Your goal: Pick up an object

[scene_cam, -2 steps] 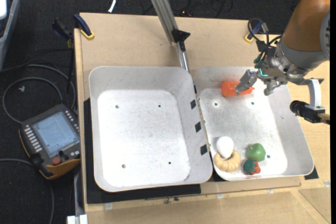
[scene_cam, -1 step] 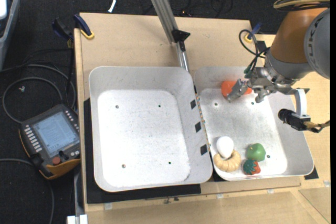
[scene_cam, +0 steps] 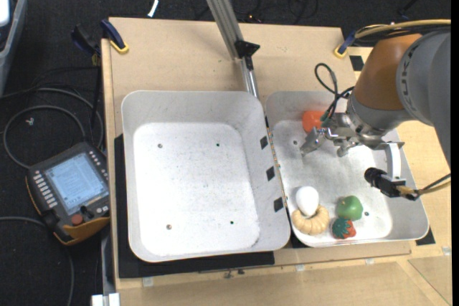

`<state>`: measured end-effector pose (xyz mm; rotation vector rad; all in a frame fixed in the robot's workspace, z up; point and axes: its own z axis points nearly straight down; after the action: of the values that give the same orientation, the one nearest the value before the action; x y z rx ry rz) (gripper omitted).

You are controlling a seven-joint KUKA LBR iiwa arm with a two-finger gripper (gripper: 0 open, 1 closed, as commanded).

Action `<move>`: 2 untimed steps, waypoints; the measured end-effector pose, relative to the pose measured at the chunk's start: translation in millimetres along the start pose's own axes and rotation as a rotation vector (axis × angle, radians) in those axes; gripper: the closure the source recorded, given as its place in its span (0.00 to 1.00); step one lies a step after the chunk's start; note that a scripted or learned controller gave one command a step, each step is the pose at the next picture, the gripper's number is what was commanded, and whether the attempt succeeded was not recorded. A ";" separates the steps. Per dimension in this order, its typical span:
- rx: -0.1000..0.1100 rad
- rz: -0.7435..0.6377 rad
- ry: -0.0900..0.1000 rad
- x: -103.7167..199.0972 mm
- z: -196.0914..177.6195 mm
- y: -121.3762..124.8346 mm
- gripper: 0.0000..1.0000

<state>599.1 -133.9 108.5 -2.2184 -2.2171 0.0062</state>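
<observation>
1. The tan surface [scene_cam: 186, 54] carries two white bins; the left bin [scene_cam: 136, 111] lies at nine o'clock from my hand, and I work over the right bin [scene_cam: 401, 229].
2. My hand [scene_cam: 323, 138] hovers low in that bin; whether it is spread or pressed together, I cannot tell.
3. The orange object [scene_cam: 311, 119] sits just beside my hand, at eleven o'clock, rounded, partly hidden, no clear long axis.
4. The white egg [scene_cam: 308, 199], tan gourd [scene_cam: 310, 221], green apple [scene_cam: 350, 207] and strawberry [scene_cam: 343, 227] cluster at six o'clock, farther off.

You have a tan wooden bench [scene_cam: 186, 57] carrying two shallow white bins side by side: the left bin [scene_cam: 143, 111] and the right bin [scene_cam: 409, 226] (they meet at the middle), both resting on a black mat [scene_cam: 122, 265].
</observation>
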 end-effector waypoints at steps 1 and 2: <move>-0.004 -0.001 -0.001 0.6 14.2 -0.1 0.00; -0.008 0.000 -0.001 0.5 2.9 0.7 1.00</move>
<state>599.8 -133.4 105.6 -2.2222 -2.2218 -0.0013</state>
